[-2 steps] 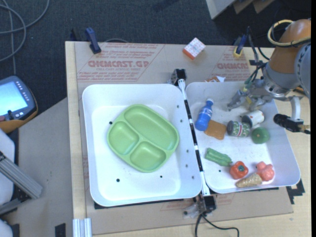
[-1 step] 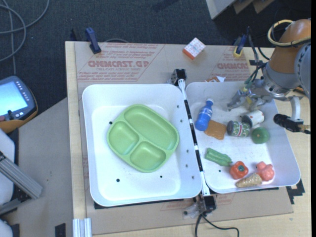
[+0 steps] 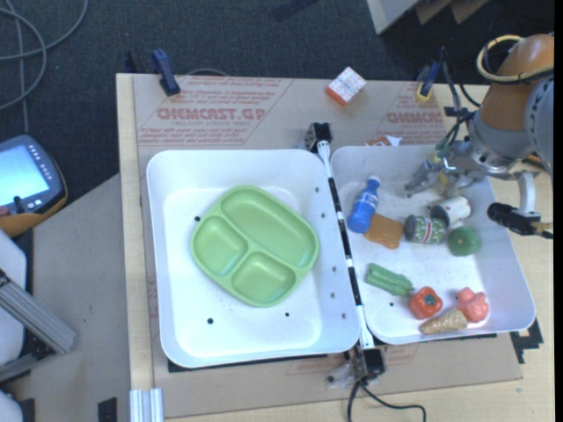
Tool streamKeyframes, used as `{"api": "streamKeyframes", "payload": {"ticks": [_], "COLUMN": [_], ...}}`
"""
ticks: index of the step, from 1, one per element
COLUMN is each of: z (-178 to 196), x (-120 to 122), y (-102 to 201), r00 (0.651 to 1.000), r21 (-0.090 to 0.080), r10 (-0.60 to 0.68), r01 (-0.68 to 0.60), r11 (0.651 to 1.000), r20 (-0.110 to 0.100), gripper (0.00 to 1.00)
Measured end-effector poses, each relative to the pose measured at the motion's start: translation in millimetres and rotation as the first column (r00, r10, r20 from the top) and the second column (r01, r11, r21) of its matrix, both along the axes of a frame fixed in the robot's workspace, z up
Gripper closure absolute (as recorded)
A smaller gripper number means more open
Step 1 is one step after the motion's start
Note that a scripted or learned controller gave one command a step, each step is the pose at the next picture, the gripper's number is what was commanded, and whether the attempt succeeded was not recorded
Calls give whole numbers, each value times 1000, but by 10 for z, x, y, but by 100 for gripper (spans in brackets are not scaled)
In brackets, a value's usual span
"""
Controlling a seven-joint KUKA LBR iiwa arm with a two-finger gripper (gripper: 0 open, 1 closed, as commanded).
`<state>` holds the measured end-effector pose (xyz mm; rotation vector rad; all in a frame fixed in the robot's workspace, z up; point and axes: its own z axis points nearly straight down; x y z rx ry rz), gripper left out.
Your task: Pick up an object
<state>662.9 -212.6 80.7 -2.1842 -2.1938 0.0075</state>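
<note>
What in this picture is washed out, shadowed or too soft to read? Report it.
Camera view: glare bleaches the left bin floor, the green tray casts a faint shadow, the gripper is small and soft, its fingers unreadable, and the small toys near it lack fine detail.

Bench [image 3: 220,117] bears two white bins [image 3: 176,323] — plus a small box [image 3: 345,86].

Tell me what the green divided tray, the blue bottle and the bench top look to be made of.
Green divided tray: likely moulded plastic, smooth and matte, with rounded compartment edges. Blue bottle: probably glossy plastic, judging by its even colour and white cap. Bench top: looks like brown cardboard, flat and dull, with red printed lettering.
</note>
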Motion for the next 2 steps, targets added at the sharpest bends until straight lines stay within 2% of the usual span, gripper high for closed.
{"api": "streamKeyframes", "payload": {"ticks": [2], "z": [1], "x": [0], "y": [-1], "r00": [1000], "r21": [0], "r10": [0], "r01": [0], "r11": [1000], "r20": [0], "gripper": [0]}}
